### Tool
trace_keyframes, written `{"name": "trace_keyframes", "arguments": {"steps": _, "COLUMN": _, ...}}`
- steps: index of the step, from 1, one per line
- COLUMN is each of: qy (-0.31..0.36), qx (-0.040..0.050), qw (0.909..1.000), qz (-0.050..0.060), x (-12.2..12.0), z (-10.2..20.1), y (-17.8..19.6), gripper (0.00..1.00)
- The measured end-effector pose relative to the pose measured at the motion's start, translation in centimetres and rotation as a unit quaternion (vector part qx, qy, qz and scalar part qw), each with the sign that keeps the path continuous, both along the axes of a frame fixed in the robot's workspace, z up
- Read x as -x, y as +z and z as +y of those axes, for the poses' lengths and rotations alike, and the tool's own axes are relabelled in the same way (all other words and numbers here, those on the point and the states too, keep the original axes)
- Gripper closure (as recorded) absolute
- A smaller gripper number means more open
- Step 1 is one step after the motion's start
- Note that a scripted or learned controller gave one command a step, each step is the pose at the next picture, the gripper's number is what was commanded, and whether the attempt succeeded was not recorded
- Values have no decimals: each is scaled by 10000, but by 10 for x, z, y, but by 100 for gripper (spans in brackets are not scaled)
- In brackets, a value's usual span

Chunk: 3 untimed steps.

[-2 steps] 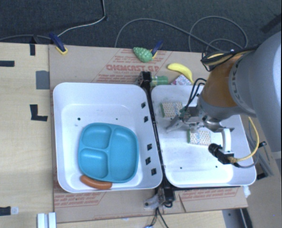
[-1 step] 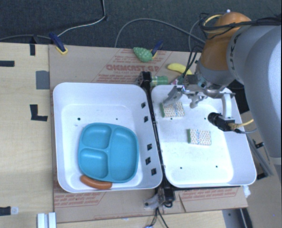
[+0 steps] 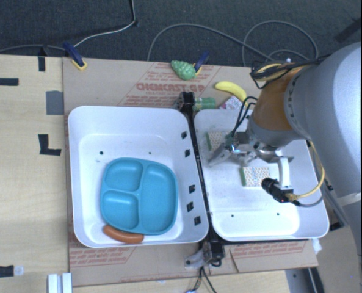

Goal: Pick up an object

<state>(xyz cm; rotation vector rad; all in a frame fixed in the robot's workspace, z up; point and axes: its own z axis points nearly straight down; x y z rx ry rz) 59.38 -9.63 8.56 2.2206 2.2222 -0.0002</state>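
The arm is reaching in from the right over the right bin, its jaws hanging low near that bin's left wall. The metal fingers are blurring into one grey wedge, so I cannot tell how far apart they are standing, or whether anything is sitting between them. A patterned packet is lying on the bin floor just beside the jaws; another is lying above them. The left bin is holding a blue divided plate and an orange sausage. The cardboard on the surface is showing red print, seemingly "CHEMCAST". A banana and a green toy are resting there.
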Motion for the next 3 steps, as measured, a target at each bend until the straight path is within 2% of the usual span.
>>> {"name": "trace_keyframes", "arguments": {"steps": 1, "qy": 6, "qx": 7, "qw": 10000, "qz": -12, "x": -50, "z": 2, "y": 0, "gripper": 0}}
{"name": "trace_keyframes", "arguments": {"steps": 2, "qy": 8, "qx": 6, "qw": 10000, "qz": -7, "x": -75, "z": -6, "y": -1, "gripper": 0}}
{"name": "trace_keyframes", "arguments": {"steps": 3, "qy": 10, "qx": 18, "qw": 10000, "qz": -2, "x": -75, "z": -6, "y": 9, "gripper": 100}}
